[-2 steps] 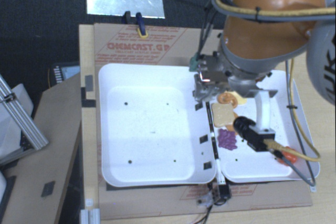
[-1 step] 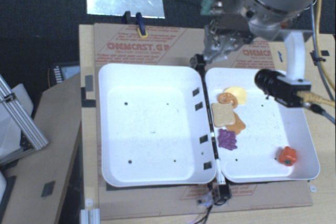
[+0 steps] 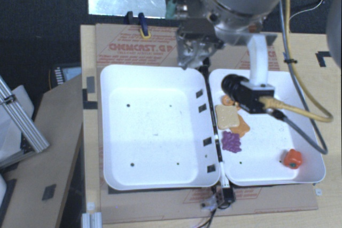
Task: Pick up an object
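The likeliest things to pick up lie together in the right bin [image 3: 307,168], against its left wall: a tan slice of toast [image 3: 226,117] with an orange piece [image 3: 243,127] tucked under its right edge, and a purple bunch of grapes [image 3: 231,142] just nearer the camera, touching or almost touching the toast. A 4th item, an orange-red pepper-like toy [image 3: 292,158], sits well apart in the near right corner, so it offers the least crowded grasp. The left bin [image 3: 149,125] serves, by judgement, as the drop side. The gripper [image 3: 196,56] hangs over the far end of the seam between the 2 bins, not above any item, and it bears nothing; whether it is released or clenched cannot be told at this angle. A black unit with a white bracket [image 3: 248,92] and yellow cable overhangs the right bin's far left part, just beyond the toast.
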